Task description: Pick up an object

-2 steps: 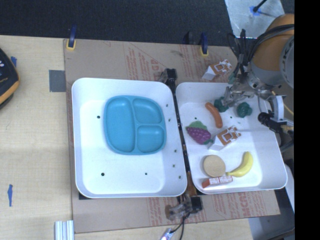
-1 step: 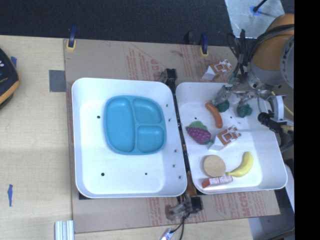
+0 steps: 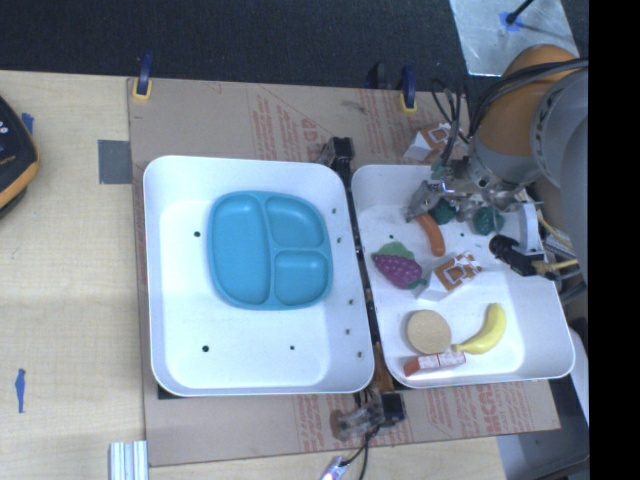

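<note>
Over the right bin (image 3: pixel 545 353) we see the gripper (image 3: pixel 437 201) hovering at the carrot (image 3: pixel 431 235), its closure indiscernible; we judge the grasp pending, needing descent and a firm pinch.

even, fairly bright overhead light; both white bins (image 3: pixel 160 268) look nearly washed out, with soft shadows under their rims. the whole frame is slightly soft, perhaps from low resolution.
</note>
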`<state>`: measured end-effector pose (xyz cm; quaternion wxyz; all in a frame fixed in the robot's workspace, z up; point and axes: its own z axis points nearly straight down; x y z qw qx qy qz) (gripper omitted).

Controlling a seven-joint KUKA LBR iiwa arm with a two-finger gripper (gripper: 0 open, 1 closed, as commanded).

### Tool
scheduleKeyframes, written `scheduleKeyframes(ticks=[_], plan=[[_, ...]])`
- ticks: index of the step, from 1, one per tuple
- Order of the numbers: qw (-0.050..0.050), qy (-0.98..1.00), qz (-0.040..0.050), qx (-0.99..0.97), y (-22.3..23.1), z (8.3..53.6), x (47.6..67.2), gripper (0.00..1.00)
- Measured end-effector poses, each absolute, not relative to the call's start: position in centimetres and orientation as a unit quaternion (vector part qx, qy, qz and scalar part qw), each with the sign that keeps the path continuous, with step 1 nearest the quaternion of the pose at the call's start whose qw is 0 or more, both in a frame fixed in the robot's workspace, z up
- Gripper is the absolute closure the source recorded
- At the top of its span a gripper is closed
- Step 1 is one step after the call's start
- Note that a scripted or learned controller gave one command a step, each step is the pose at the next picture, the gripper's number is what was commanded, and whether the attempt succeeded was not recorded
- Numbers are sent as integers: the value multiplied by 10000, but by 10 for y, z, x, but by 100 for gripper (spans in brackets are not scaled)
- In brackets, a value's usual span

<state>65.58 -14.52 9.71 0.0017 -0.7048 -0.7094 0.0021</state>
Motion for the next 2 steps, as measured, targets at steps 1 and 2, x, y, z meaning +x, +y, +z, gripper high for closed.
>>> scheduleKeyframes(ticks=[1,2], plan=[[32,-7097,36,-7045,-147,109,656,100],[15,-7095,14,-7047,-94,158,642,100]])
